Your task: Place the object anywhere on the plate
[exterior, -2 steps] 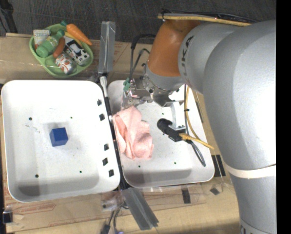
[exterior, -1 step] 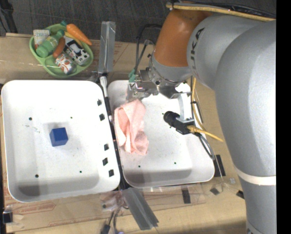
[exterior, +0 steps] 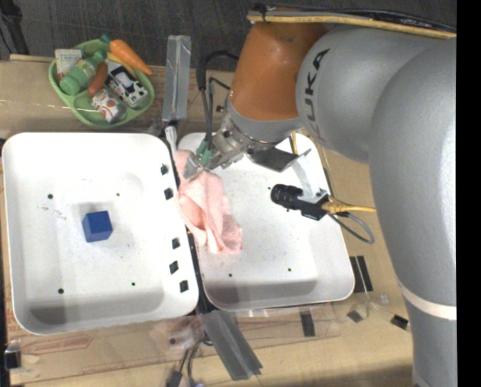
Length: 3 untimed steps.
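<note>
1. Reaching in from the right, the arm (exterior: pixel 369 95) leans across the right bin (exterior: pixel 288 252) with its wrist angled down toward that bin's upper left corner, which is where the action is.
2. Next to it is the left bin (exterior: pixel 8 216). The two sit edge to edge, so carrying something across would be a short hop.
3. Behind the left bin, off on the bench, there's a green bowl (exterior: pixel 63 95) heaped with toy food. It's well away from the arm, so my guess is it's just parked there.
4. The pink cloth (exterior: pixel 212 212) lies crumpled in the right bin along its left wall. The top end bunches up right under the gripper and the rest trails down and away, a shape that looks like it's being tugged from that end.
5. The gripper (exterior: pixel 198 164) sits right on that bunched top end. I can't tell if it's clenched on the cloth or just resting against it, because the wrist blocks too much.
6. A blue cube (exterior: pixel 97 225) sits alone in the left bin, well apart from everything.

I'd bet the cloth is the thing to move, and it hasn't landed on any plate yet.
</note>
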Motion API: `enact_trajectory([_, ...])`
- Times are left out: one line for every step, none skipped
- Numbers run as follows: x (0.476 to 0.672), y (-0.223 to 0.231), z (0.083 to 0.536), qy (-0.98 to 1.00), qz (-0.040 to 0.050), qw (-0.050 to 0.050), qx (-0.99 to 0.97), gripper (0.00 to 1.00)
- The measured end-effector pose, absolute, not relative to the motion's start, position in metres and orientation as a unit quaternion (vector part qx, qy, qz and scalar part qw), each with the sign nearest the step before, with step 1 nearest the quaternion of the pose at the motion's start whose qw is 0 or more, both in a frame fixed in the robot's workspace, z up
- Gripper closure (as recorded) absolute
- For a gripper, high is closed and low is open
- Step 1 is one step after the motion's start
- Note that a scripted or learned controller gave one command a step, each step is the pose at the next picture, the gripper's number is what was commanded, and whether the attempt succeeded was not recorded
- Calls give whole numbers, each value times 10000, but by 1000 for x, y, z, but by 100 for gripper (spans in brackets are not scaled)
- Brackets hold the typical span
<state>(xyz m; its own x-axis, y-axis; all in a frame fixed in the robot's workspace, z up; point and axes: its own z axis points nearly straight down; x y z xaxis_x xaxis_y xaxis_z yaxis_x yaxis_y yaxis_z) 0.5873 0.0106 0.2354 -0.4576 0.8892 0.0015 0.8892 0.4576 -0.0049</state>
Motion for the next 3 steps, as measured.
enact_trajectory([568,60,238,-9407,14,18,-3391,100])
enact_trajectory([537,98,244,-9897,10,14,-1431,100])
enact_trajectory([511,138,232,-10000,7,11,11,100])
